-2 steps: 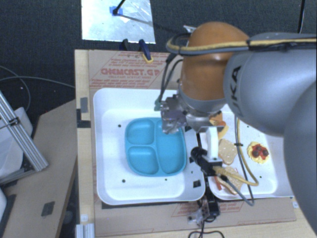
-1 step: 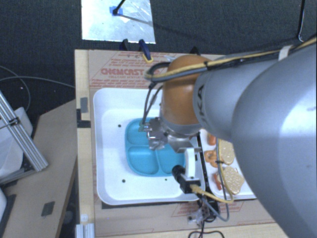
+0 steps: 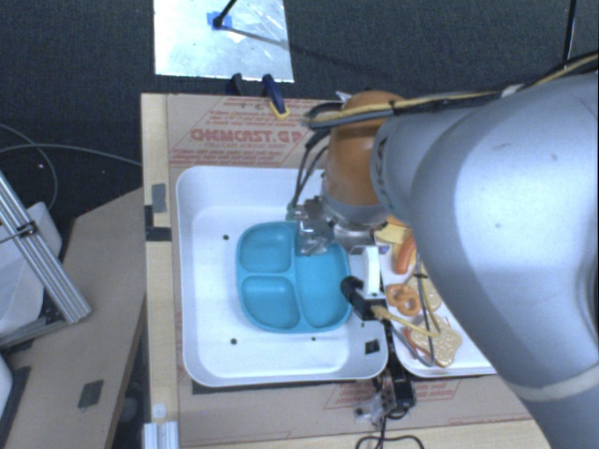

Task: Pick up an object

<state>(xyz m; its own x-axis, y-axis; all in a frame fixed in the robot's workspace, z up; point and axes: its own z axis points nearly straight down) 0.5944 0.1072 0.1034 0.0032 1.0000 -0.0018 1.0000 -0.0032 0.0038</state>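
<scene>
A blue divided plate (image 3: 281, 277) lies flat in the middle of the left white bin (image 3: 211, 251). My gripper (image 3: 323, 249) hangs over the plate's right rim, close to the wall between the two bins. The grey arm with its orange band (image 3: 351, 162) comes in from the right and covers much of the right bin. The gripper's own body hides where it meets the plate, so I cannot tell whether it touches the plate.
In the right bin (image 3: 468, 368), partly under the arm, lie a pretzel-shaped piece (image 3: 405, 298), an orange piece (image 3: 404, 251) and a tan piece (image 3: 442, 344). A brown cardboard sheet (image 3: 234, 134) lies under the bins. Loose cables (image 3: 379, 410) sit at the front edge.
</scene>
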